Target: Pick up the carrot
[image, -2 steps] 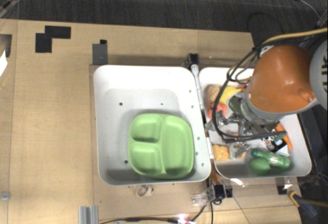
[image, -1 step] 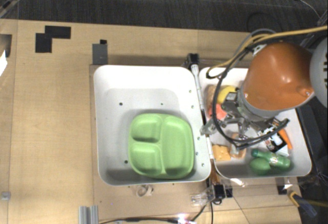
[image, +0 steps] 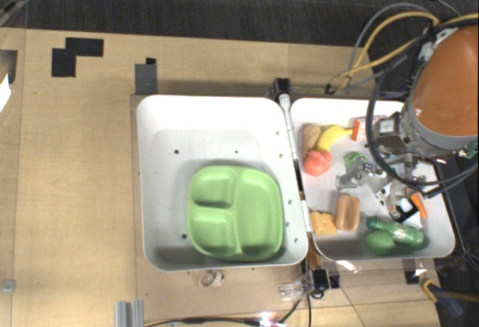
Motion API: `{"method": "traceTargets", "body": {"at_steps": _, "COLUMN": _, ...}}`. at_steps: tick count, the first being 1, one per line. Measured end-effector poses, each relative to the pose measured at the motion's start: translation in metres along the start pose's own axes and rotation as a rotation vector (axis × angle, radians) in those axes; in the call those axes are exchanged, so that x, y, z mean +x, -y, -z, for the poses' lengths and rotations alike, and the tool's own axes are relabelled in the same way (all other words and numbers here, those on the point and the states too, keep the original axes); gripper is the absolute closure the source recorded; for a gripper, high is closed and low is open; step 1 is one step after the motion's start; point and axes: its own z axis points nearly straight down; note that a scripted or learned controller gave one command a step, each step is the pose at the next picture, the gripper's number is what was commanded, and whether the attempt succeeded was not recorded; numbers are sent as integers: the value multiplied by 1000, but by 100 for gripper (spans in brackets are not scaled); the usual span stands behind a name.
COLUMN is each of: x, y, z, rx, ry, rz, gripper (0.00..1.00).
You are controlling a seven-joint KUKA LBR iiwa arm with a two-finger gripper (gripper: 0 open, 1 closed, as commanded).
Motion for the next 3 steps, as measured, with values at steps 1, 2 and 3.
{"method": "traceTargets", "body": {"at_steps": 1, "x": -35, "y": -15, "z": -100, "rx": -14, "ry": 2, "rz": 332, "gripper": 0}}
{"method": "traceTargets", "body": {"at_steps": 2, "x": -8, "y": -6, "z": -99, "rx": -9, "ry": 3, "rz": 674, "gripper": 0}}
{"method": "traceTargets", "body": {"at_steps": 3, "x": 33, "y": 21, "z": -179, "rx": -11, "ry": 0, "rz": 511, "gripper": 0}}
